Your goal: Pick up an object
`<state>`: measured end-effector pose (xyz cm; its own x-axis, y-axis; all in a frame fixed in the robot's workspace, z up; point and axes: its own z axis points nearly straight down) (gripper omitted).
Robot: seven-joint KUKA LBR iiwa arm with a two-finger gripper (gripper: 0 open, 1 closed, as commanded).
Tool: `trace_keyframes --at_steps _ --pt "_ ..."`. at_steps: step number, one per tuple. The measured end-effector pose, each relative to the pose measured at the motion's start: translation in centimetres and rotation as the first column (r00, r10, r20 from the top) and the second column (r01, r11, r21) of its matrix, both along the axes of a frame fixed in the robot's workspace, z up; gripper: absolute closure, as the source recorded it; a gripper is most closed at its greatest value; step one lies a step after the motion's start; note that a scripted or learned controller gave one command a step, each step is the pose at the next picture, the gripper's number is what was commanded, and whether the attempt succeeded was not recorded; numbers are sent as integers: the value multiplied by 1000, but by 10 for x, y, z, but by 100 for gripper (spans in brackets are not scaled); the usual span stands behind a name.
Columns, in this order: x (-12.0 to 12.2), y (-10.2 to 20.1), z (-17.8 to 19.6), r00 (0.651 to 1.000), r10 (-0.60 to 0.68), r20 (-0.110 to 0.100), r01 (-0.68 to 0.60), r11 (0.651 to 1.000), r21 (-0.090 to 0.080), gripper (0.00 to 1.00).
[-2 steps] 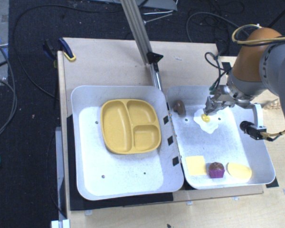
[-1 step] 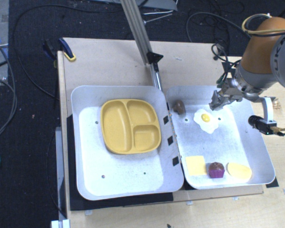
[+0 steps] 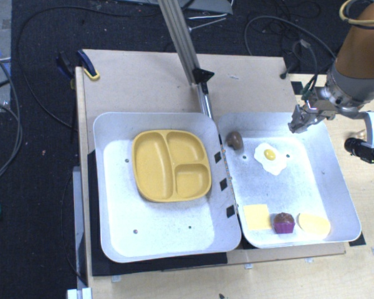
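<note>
The right bin holds a toy fried egg near its middle, a small brown rounded piece by its left wall, and along the front a pale yellow square, a purple piece and a pale yellow oval. My gripper hangs over the bin's far right corner, up and to the right of the egg. Nothing shows between its fingers.
The left bin carries a yellow divided plate. A slanted metal pole runs from the top down to the gap between the bins. Cables lie on the dark floor around the bench.
</note>
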<state>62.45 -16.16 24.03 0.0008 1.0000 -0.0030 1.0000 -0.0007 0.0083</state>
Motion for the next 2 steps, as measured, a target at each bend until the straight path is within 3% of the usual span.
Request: trace_keyframes --at_steps 1,2 --pt "1 0 33 1000 3 -3 -3 1000 1 100" --pt "-10 55 20 1000 8 -9 -8 1000 5 100"
